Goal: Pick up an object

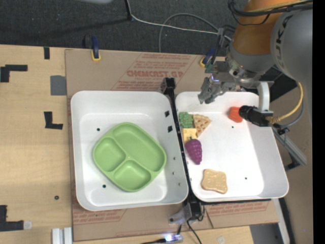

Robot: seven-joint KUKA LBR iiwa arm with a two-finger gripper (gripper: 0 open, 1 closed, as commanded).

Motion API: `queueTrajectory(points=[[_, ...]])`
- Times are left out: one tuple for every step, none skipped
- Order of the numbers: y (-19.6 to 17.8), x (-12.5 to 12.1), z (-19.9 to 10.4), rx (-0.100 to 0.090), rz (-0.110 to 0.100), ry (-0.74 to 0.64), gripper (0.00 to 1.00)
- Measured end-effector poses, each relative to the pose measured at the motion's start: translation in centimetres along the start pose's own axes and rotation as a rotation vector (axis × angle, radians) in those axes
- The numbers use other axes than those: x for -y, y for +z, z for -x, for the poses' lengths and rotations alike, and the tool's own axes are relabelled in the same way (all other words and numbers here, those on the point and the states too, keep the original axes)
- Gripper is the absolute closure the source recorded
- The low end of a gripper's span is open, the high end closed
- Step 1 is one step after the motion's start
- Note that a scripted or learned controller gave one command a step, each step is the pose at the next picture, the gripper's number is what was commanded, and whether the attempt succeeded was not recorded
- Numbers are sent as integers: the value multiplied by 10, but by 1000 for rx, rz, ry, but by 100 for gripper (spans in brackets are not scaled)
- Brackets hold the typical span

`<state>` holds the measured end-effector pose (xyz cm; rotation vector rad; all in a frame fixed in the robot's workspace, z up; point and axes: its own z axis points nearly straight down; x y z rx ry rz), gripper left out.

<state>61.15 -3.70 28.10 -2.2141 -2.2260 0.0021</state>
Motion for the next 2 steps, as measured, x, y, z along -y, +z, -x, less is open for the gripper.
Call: queueTrajectory(points=[[10,9,-53,0,-1,1,100],[41,18,-104,0,-3,0,100]])
